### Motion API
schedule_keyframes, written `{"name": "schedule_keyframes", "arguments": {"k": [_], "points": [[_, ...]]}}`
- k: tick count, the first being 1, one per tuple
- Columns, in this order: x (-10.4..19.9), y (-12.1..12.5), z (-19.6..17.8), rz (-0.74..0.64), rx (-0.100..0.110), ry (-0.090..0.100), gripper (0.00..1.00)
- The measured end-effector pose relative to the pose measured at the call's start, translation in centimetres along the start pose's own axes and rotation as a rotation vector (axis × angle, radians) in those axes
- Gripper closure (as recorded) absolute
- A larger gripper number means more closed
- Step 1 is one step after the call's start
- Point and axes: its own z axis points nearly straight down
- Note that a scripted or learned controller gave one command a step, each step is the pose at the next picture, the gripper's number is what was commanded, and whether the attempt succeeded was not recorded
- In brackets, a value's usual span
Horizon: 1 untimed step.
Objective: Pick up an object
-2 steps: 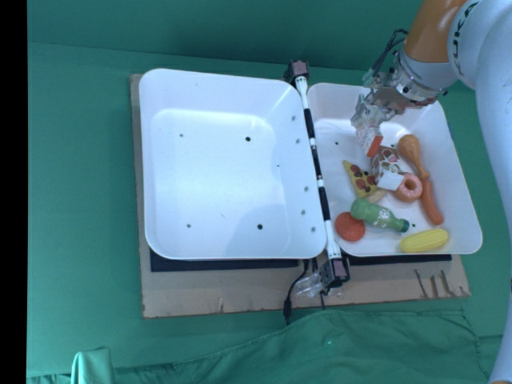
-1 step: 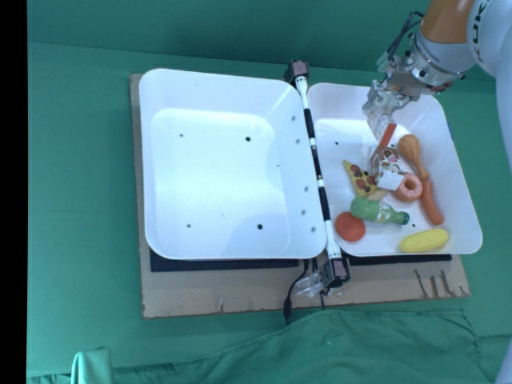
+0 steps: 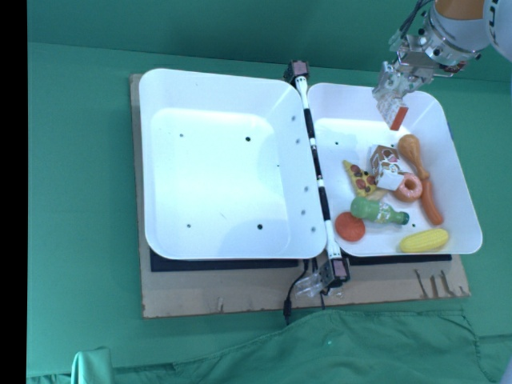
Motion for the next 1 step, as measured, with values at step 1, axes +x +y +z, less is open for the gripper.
{"name": "schedule_keyframes", "arguments": {"k": [1], "points": [[0.57,-0.31,-5.09,-0.001,-0.001,0.000,1.00]]}}
